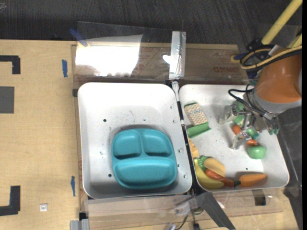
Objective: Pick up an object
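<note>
Toy food pieces lie scattered over the right bin [280,164], and any one of them would serve for a pick. The claw [245,127] hangs low in that bin's upper right part, under the orange band [282,83] of the arm, and its metal parts blur into the small toys beneath it, so I cannot tell how far it is open or whether it grips anything. An orange-red piece [238,128] lies right in among the metalwork, and a green toy [257,151] sits just below and to the right, near enough to be the likeliest targets; which one is meant is unclear.

Further out, a green bar [198,129] and a speckled cracker-like block [194,112] lie along the divider side, well apart from the claw. At the near edge a yellow banana-like toy [211,169] with a red strip across it crowds the corner, and a carrot [252,178] rests beside it against the wall; pieces pressed to a wall look harder to straddle.

In the left bin [91,128] sits a teal divided tray [143,158], alone, likely as a receiving spot.
</note>
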